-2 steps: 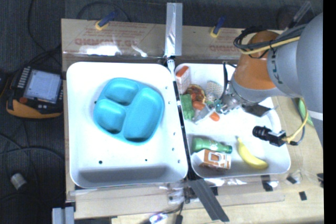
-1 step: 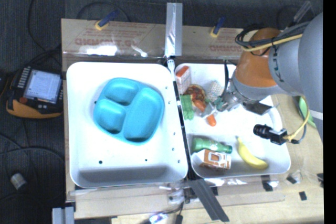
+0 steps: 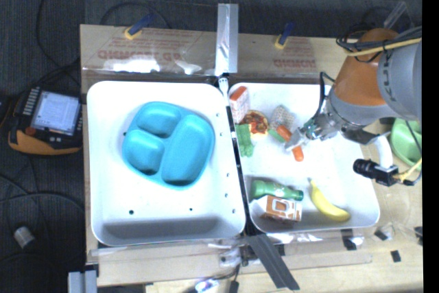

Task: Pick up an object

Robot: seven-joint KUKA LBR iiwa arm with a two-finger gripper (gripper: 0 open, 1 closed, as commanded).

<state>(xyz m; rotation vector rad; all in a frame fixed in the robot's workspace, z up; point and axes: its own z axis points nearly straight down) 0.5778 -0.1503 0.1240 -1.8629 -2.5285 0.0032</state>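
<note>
The left bin (image 3: 103, 168) holds a blue divided plate (image 3: 168, 143). In the right bin (image 3: 357, 178) a small carrot (image 3: 298, 154) lies just below the gripper (image 3: 302, 137); if its jaws are open, I cannot tell. A banana (image 3: 326, 202) lies further below.

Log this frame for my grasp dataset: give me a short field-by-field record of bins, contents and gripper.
left bin: shallow white bin holding a blue three-compartment plastic tray
right bin: shallow white bin with mixed toy food
near front wall: yellow banana, green bottle, orange-labelled box
near divider: small red-and-white carton
middle: small orange carrot-like piece
gripper: two-finger gripper low over the right bin, just above the carrot-like piece
grasp: cannot tell
</note>
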